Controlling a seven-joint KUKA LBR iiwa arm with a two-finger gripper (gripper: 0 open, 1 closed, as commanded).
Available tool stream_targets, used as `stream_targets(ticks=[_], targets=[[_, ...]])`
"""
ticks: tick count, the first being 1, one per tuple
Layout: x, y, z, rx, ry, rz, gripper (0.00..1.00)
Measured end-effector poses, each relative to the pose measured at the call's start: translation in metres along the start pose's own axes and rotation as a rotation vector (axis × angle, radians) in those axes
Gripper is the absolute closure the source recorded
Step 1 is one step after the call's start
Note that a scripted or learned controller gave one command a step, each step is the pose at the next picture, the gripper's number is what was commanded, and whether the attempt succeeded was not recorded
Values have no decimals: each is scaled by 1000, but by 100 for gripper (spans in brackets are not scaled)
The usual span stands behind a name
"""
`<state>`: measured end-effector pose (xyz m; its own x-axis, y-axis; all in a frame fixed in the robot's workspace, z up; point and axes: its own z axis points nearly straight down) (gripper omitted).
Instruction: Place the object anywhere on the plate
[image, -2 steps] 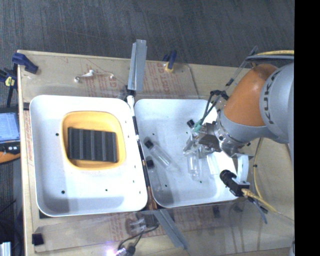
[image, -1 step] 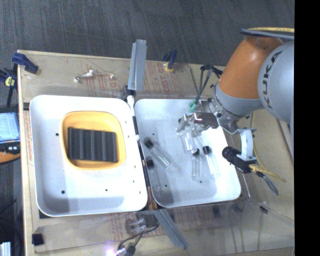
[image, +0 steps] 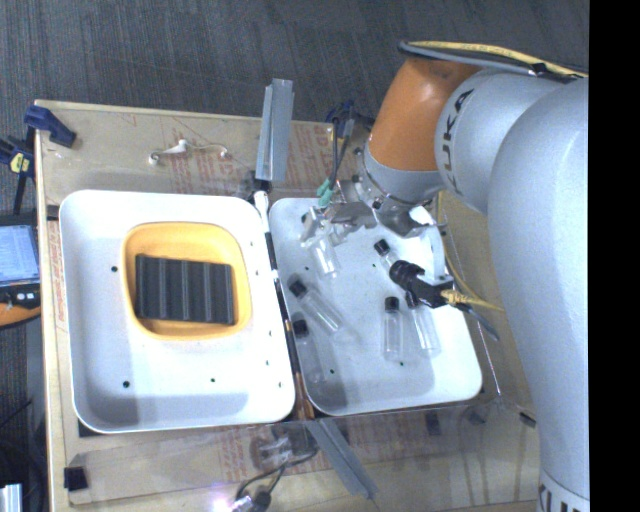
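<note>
Barely begun, judging from the layout. No transfer made yet: clear vials lying loose on the floor of the right bin, well apart from the plate in the left bin. Impossible to say which vial is the one meant for the plate; probably the one nearest the gripper, lying just below it near the bin's upper left corner. Hovering or pressing there, hard to tell which. Too cluttered with metal parts and cables to judge how far open the gripper is, or whether anything is caught in it. Left to do, on this reading: secure a vial, lift over the two rims between the bins, set down anywhere on the plate.

Vials: slim transparent cylinders with small black caps, smooth and likely to roll and slip. Plate: rounded-square, glossy yellow-orange with a raised lip, carrying a dark ridged block across its middle, leaving only a narrow band of bare rim. Bins: shallow, white, hard-looking plastic with rounded corners. Counter: pale worn wood. Arm: smooth grey shell, orange band above the wrist.
</note>
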<state>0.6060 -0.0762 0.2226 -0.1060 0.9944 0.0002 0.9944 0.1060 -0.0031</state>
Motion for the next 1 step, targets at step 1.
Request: stream_targets(ticks=[1], targets=[[49,7,31,2,1,-179,100]])
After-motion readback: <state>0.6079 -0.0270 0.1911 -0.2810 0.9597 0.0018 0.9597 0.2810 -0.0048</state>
